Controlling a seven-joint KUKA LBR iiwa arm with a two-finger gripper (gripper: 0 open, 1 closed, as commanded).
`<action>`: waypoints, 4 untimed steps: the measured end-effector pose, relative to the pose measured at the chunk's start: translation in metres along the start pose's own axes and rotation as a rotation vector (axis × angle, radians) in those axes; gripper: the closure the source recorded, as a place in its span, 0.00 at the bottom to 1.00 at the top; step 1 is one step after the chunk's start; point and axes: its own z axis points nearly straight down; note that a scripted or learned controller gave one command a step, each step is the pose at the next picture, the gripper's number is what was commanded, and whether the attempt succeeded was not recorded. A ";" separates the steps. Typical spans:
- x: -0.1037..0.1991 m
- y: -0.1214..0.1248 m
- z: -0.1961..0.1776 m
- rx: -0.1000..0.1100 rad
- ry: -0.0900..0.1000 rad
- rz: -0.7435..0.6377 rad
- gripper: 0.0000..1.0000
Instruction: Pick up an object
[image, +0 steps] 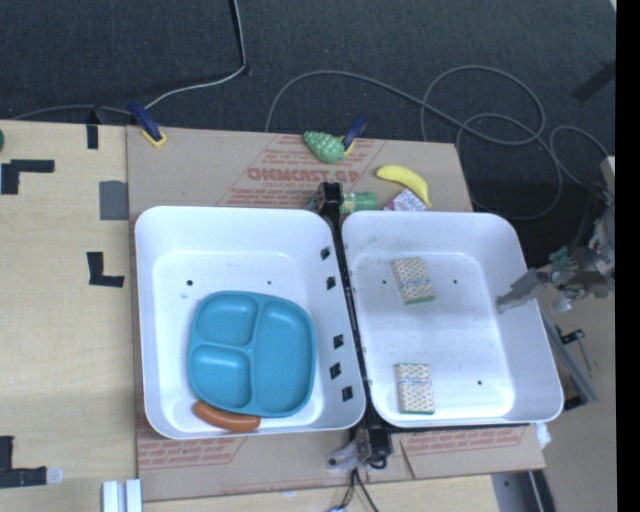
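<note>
The right bin (520, 300) serves as the reference. Nearest the camera, along its front wall, a small patterned packet (414, 388) is seen lying flat. A second packet (412, 280), of the same kind, lies flat farther back in that bin, near its rear wall and well apart from the first. To the left of the right bin, touching it along a black clipped seam, the left bin (160, 300) is found; a blue sectioned plate (252, 352) rests in it, with an orange sausage-shaped toy (226, 417) against the plate's front edge. Both bins are borne by a printed cardboard sheet (200, 175) on a pale wooden bench (50, 330) marked with black tape. Behind the right bin, on the cardboard, a yellow banana (404, 182) and a green object (324, 145) are placed. Beyond, dark carpet (400, 50) with loose cables is seen. The gripper (575, 275) is seen just outside the right bin's right wall; whether it is spread or closed cannot be told.
</note>
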 end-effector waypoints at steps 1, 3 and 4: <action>0.099 0.074 0.085 0.002 0.002 -0.002 0.00; 0.087 0.119 0.154 0.002 0.000 -0.002 1.00; 0.159 0.100 0.075 -0.001 0.001 -0.002 1.00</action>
